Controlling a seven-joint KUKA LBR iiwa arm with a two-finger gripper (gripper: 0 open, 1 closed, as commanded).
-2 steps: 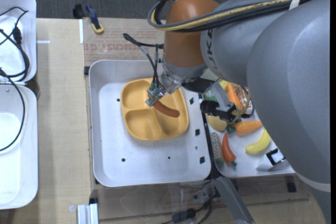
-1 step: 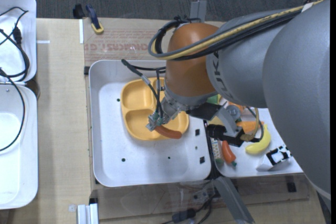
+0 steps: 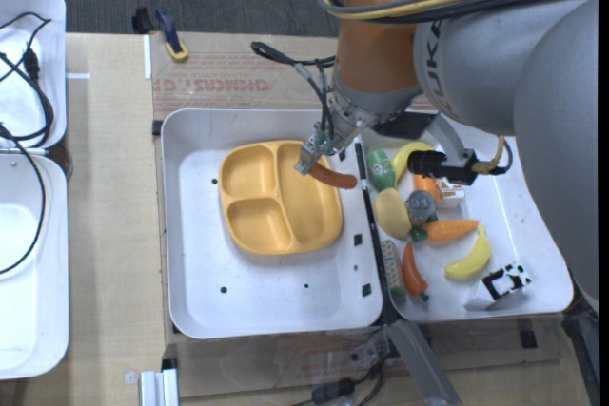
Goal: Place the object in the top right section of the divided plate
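A yellow divided plate (image 3: 249, 174) with three sections lies in the left bin (image 3: 190, 290). A reddish-brown sausage (image 3: 335, 177) hangs just over the plate's upper right rim, stretching toward the wall between the bins. My gripper (image 3: 311, 159) reaches down from the orange-banded wrist and is shut on the sausage's left end. The arm hides the bins' far right corner.
The right bin (image 3: 542, 299) holds toy food: a green piece (image 3: 381, 168), two bananas (image 3: 472, 256), a lemon (image 3: 391, 212), a carrot (image 3: 453, 229), a red pepper (image 3: 413, 273) and a black-and-white object (image 3: 505, 280). White trays with black cables (image 3: 24, 100) sit far left.
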